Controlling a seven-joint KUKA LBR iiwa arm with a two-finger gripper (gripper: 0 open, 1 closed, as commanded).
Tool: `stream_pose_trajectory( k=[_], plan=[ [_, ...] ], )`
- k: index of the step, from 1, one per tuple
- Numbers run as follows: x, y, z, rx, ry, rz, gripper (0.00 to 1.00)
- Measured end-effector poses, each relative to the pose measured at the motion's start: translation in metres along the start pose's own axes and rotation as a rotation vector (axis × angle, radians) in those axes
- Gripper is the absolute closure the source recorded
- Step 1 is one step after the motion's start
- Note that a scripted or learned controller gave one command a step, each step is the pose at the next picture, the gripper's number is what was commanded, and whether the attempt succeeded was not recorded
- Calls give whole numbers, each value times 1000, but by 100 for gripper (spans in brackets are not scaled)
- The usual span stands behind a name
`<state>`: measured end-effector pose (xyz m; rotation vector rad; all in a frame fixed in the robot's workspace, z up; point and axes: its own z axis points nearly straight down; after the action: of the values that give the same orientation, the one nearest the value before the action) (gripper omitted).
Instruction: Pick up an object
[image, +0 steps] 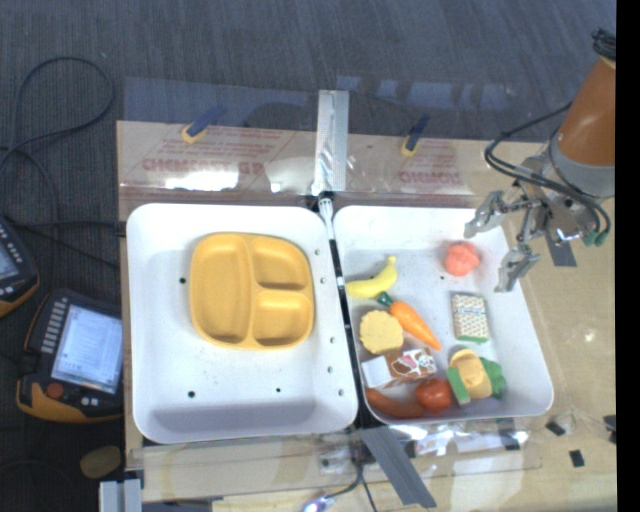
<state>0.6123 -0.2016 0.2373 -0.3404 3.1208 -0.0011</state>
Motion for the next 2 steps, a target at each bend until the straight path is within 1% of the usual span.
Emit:
stream_pose_trajectory(
  k=[1,2],
  plan=[
    [-42,-30,-26,1,-3,-229,0],
    [-27,-26,81,-2,0,-283,0]
  ],
)
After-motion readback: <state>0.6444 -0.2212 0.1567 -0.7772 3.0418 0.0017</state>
